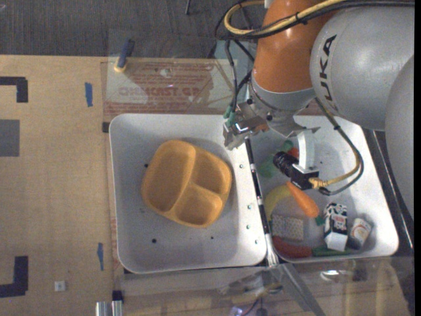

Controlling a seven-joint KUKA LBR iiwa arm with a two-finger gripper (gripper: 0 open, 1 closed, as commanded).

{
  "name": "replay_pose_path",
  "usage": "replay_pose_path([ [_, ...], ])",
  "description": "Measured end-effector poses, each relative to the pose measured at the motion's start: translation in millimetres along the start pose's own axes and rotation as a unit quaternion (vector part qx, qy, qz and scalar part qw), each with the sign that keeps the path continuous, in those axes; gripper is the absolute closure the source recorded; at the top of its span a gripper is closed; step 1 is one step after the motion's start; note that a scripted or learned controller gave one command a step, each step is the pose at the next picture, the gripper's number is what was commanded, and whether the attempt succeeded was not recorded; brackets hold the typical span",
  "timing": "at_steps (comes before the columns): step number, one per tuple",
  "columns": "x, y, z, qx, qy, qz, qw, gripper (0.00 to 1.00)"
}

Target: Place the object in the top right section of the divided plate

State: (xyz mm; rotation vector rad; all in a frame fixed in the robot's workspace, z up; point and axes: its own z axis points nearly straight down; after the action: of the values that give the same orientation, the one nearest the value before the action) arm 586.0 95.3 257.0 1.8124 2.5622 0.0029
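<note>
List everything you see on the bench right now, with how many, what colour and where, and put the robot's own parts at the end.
Bins: 2, white, side by side; left bin, right bin.
Divided plate: 1, orange-yellow, middle of the left bin.
Carrot: 1, orange, right bin centre.
Banana: 1, yellow, right bin, left of the carrot.
Milk carton: 1, white with black patches, right bin's lower right.
Small can: 1, pale, right of the carton.
Red item: 1, right bin's lower edge; kind unclear.
Blue tape marks: several, on the cardboard at left.
Arm: 1, grey with orange band, from the right.
Claw: 1, above the bins' shared edge.
</note>
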Motion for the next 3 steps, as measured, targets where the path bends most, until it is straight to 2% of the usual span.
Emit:
replay_pose_path([
  [1, 0.7, 0.1, 0.1, 0.0, 0.0, -0.001, 1.0, 0.0],
  [2, 2.8, -46.2, -107.1, 0.0, 0.0, -0.086, 0.9963, 0.0],
  [3, 66.6, -74.6, -179.1, -0.001, 0.0, -0.235, 0.972, 0.0],
])
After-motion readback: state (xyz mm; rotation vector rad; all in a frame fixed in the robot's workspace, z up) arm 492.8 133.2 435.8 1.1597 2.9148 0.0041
